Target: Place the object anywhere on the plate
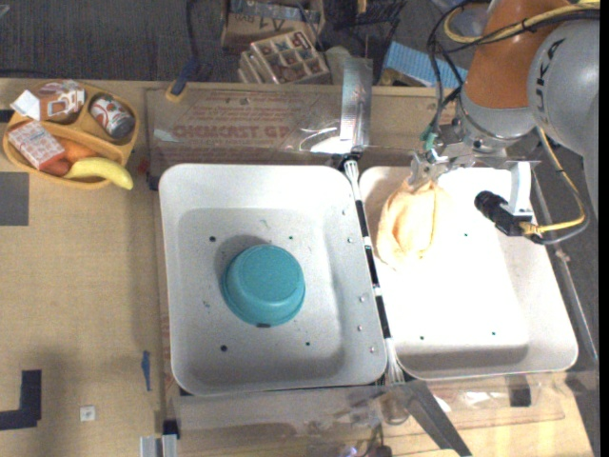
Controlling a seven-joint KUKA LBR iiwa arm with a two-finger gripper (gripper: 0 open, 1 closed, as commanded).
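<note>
A teal round plate (265,284) sits in the middle of the left bin (190,217). A soft pale yellow object (404,225) is at the left side of the right bin (495,312), and its lower end overlaps that bin's left wall. Its narrow top runs up into my gripper (431,168), which is shut on it just above. The object widens downward from the fingers, as if hanging. The grey arm with its orange band (509,41) comes in from the upper right.
A ridge (369,255) divides the two bins. A black cable fitting (500,209) hangs by the wrist over the right bin. A yellow dish of toy food with a banana (71,141) stands at the far left of the bench.
</note>
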